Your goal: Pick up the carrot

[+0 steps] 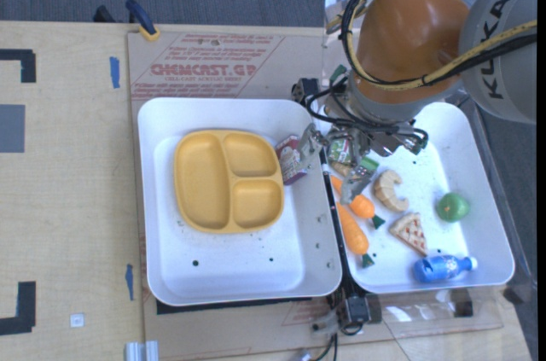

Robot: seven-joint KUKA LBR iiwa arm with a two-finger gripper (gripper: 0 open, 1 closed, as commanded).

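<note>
Camera view looks down on the bench (60, 206) at a slant, and the largest thing on it is the arm (409, 43), its orange band bulking over the near edge of the right bin (490, 206); next in size is the left bin (162, 265), which carries a yellow divided plate (229, 180) and, at its right wall, a small crumpled packet (292, 159). The right bin holds the smaller items: a blue bottle (442, 267) at the front, a pizza slice (411, 232), a bitten pastry (392, 190), a green lime (453, 206); two orange pieces lie by its left wall, the long carrot (353, 233) near the divider and a shorter, rounder orange piece (363, 206) just above it.

Smallest is the claw (358, 177), hanging below the wrist over the upper left part of the right bin; its metal parts are tangled with cables and shadow, so whether it is open or closed cannot be told, and nothing shows between its tips.

As a judgement, the pick is not yet done; the carrot lies flat on the bin floor, just in front of the claw and apparently apart from it; the approach looks well advanced, while closing on the carrot and lifting it remain.
</note>
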